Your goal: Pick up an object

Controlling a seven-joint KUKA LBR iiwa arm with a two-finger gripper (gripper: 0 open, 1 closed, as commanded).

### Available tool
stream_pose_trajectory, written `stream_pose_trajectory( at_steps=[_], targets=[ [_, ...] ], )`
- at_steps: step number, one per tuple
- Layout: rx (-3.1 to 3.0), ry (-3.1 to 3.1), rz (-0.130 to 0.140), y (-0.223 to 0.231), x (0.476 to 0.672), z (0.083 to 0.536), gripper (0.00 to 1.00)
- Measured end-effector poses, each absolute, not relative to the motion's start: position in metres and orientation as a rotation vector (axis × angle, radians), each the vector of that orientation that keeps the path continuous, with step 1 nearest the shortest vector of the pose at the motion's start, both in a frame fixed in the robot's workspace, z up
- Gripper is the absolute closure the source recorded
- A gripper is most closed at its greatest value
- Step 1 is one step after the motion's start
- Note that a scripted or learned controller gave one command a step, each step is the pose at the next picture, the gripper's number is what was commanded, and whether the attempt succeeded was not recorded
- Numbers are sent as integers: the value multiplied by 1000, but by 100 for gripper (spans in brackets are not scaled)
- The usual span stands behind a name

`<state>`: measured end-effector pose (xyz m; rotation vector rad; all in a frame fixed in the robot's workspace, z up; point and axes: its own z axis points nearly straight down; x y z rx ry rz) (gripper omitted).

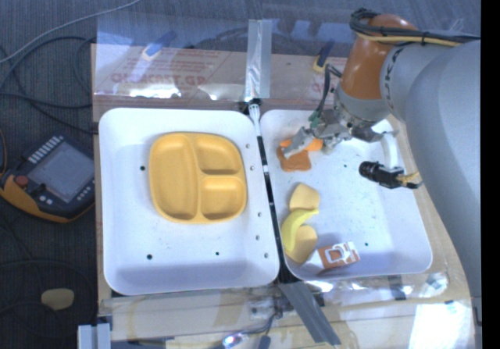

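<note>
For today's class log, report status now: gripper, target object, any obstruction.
Gripper low over right bin's far-left corner, at the orange piece; grasp unconfirmed. Yellow pieces and small carton lie nearer the front, apart. Yellow tray sits in left bin.

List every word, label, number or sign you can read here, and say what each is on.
Nothing can be read for certain.
Red print on the clear plastic sheet behind the bins: too blurred.
Markings on the small orange-and-white box: too small.
Screen of the handheld pendant: no readable characters.
</note>
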<state>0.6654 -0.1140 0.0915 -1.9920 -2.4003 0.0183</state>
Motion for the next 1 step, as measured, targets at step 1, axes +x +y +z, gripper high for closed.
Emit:
stream_pose_trajectory(
  at_steps=[1],
  targets=[
    [-1972,-2419,23,-114,665,91,0]
  ],
)
